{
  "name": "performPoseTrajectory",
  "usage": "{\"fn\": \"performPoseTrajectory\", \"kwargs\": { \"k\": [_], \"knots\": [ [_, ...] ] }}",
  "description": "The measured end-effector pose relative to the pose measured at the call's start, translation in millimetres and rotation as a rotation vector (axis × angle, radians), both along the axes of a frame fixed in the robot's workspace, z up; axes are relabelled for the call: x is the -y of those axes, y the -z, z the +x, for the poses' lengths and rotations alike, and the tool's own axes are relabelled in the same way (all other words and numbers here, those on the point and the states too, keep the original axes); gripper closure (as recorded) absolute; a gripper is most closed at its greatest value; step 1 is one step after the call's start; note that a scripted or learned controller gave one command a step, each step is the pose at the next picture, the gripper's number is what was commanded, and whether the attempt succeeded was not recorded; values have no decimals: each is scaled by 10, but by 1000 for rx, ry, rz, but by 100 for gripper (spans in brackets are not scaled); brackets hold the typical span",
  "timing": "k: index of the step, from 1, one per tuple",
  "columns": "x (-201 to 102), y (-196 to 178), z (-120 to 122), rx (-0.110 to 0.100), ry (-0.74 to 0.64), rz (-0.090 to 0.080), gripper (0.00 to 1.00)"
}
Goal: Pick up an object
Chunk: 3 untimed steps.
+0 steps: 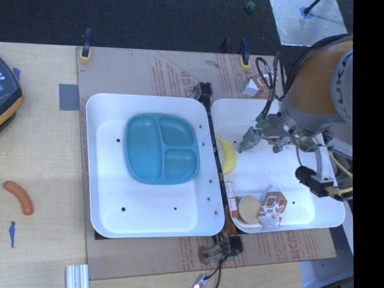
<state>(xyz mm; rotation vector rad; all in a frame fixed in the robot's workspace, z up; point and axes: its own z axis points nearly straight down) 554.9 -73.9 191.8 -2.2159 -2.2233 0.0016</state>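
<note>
Just one fixed cam here, mounted above the counter (42, 161) and looking down at a slight slant. It's pulled back enough to fit both white bins (96, 179) side by side, plus some dark floor (150, 11) along the top. The arm (318, 83) comes in from the right.

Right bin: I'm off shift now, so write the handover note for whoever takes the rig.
Gripper: above the right bin, nothing visible between its fingers.
Things: banana at that bin's left wall; round slice and small carton at its near edge. Blue tray in the left bin. Sausage on the bench, outside both bins.
Done: nothing lifted.
Left: grasp one object and raise it.
</note>
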Motion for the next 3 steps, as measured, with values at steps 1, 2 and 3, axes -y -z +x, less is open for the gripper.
{"fn": "performPoseTrajectory", "kwargs": {
  "k": [1, 2, 3],
  "knots": [
    [260, 841, 480, -1, -1, -3, 0],
    [186, 1001, 793, 0, -2, 0, 0],
    [210, 996, 1016, 1, -3, -1, 0]
  ]
}}
